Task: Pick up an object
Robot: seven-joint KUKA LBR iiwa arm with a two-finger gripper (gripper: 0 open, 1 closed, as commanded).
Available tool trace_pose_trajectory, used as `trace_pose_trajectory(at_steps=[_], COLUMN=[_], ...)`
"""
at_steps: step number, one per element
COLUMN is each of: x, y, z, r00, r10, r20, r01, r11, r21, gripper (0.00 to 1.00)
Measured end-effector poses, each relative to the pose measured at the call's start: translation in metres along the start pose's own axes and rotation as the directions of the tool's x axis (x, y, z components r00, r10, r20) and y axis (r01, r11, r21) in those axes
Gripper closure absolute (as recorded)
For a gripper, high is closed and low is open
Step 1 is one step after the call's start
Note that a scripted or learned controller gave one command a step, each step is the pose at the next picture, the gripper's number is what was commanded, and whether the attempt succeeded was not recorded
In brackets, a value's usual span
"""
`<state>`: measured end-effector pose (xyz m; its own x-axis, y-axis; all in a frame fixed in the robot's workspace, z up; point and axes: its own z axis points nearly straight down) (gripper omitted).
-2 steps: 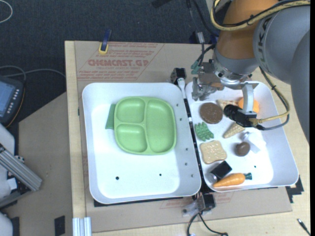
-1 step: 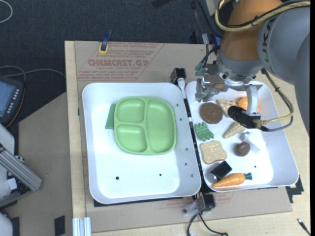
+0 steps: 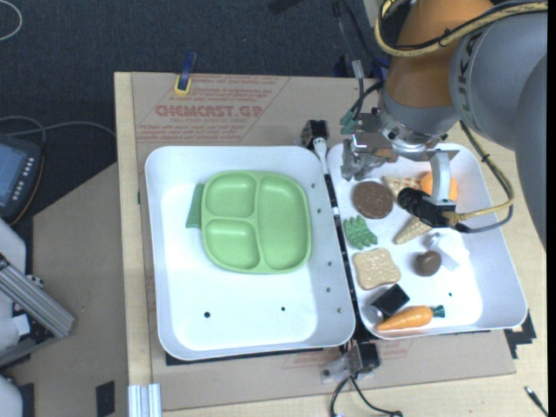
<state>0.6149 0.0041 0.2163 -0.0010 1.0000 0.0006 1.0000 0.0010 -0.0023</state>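
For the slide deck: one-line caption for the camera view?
KUKA arm's end effector hovers at the right bin's far-left corner above toy food; a green divided plate sits in the left bin.

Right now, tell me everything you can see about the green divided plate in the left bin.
The green divided plate is a pale green, rounded-square tray that looks like matte plastic, moulded into three compartments: two smaller ones on its left side and one long one on its right. It lies flat and right side up on the floor of the left bin, toward the bin's upper middle, turned slightly askew. A darker green tab or edge pokes out from under its left side. Nothing sits in its compartments, and the gripper is over the other bin.
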Motion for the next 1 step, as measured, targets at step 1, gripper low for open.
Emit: trace_pose_trajectory(at_steps=[1], x=[0.0015], y=[-0.0054], z=[-0.0196], r00=[1.000], r10=[0.000], r20=[0.000], r01=[0.000], r11=[1.000], r21=[-0.006], gripper=[1.00])
